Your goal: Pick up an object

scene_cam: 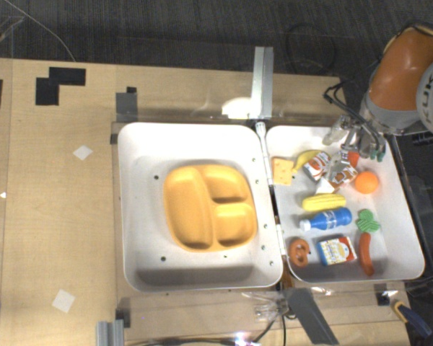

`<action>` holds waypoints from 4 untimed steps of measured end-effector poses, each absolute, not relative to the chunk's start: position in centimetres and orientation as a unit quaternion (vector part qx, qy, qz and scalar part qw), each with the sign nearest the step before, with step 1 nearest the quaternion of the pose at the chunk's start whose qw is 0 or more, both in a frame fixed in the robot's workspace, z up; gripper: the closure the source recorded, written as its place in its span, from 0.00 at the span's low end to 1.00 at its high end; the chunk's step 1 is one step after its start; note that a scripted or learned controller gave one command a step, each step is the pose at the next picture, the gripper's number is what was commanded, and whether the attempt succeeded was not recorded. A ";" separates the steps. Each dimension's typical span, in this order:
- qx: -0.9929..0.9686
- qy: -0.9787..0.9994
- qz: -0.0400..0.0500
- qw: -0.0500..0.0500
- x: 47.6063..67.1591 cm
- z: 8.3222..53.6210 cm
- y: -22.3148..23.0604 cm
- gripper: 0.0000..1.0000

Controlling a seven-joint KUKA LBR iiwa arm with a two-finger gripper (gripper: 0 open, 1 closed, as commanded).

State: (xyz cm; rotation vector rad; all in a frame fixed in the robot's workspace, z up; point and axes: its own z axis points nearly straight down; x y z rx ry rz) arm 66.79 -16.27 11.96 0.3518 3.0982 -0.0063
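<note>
My gripper (350, 153) hangs over the back right part of the right bin (411, 229), under the grey wrist and its orange band. Just below it lie a small red and white packet (340, 175) and a red and white can (317, 166); an orange ball (366, 183) sits to the right of them. I cannot tell if the gripper touches the packet. Further forward lie a yellow corn-like piece (325, 202), a blue bottle (326, 220), a juice box (335, 250), a pretzel (299, 251) and a carrot (366, 251).
A cheese slice (282, 170) and a banana (307, 157) lie at the right bin's back left. The left bin (137, 193) holds a yellow divided tray (209, 205). A metal post (263, 85) stands behind the wall between the bins.
</note>
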 end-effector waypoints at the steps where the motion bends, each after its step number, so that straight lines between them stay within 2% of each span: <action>1: 0.113 0.994 -0.002 0.012 66.8 12.0 -16.3 0.00; 2: 0.134 0.991 -0.001 0.007 63.7 18.4 -17.1 0.00; 3: 0.233 0.972 0.001 0.002 61.7 13.1 -14.8 0.00; 4: 0.145 0.989 0.001 0.002 60.3 13.2 -11.5 0.00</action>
